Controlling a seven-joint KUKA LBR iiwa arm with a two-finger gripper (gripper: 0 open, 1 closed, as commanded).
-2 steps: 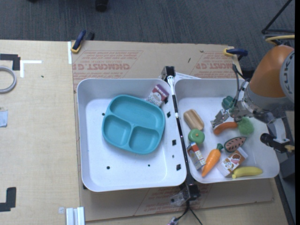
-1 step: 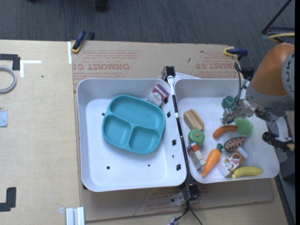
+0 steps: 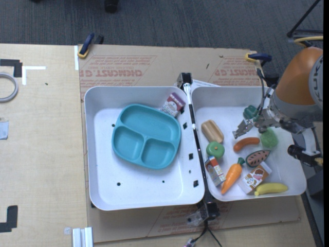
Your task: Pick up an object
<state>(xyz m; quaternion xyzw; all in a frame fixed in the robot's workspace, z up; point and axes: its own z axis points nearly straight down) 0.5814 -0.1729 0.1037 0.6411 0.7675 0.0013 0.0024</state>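
The gripper (image 3: 245,128) hangs low over the right bin (image 3: 294,189), its fingers spread apart with nothing between them. Just below the fingertips lies the toy sausage (image 3: 247,143), the nearest thing to take. Just right of it sits a green leafy toy (image 3: 268,138), with a teal piece (image 3: 250,110) behind the fingers. Farther left lie the bread roll (image 3: 212,131) and green apple (image 3: 216,149). Crowding is the risk: a finger could land on the leafy toy and shove the sausage aside.
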